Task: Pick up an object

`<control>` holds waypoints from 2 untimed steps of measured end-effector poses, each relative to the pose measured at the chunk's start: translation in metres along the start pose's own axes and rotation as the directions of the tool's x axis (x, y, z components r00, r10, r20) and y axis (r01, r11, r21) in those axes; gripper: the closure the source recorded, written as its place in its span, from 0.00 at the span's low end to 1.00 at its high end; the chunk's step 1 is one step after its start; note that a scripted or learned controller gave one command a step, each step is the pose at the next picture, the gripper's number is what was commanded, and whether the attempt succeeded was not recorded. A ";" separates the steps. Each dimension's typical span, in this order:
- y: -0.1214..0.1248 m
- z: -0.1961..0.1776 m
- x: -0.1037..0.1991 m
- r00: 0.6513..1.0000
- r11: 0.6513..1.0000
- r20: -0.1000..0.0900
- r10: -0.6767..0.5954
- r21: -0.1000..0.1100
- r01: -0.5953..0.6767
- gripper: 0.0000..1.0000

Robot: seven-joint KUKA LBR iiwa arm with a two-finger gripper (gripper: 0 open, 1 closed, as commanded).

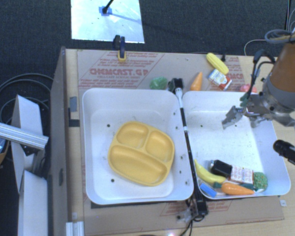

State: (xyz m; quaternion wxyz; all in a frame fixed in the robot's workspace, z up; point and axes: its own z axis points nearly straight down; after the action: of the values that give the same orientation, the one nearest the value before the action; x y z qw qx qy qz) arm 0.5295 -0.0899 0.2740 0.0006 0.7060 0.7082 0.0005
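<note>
Hand: the hand hangs over the right bin, near its far edge; whether it is open or closed cannot be told, and nothing shows in it.
Right bin, near edge: a banana, a black object, a carrot and a small box lie clustered.
Left bin: holds a yellow divided plate.
Bench, far edge: a corn cob, a small carrot and a green toy.

Grey arm with wide orange band above wrist. Pale rounded housing atop band, looped grey cable beside it. Dark thin cables along wrist. Metal gripper, angular, silver-grey. Black cylindrical part lower right.
</note>
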 end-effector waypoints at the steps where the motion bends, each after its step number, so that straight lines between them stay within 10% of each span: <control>1: 0.001 -0.011 0.000 1.000 1.000 0.000 -0.002 -0.004 0.002 1.00; 2: 0.033 0.027 0.055 1.000 1.000 -0.001 -0.006 0.001 0.006 1.00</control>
State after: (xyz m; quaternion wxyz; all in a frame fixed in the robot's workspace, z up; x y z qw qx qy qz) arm 0.5620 -0.0353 0.2475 -0.0004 0.7038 0.7104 0.0005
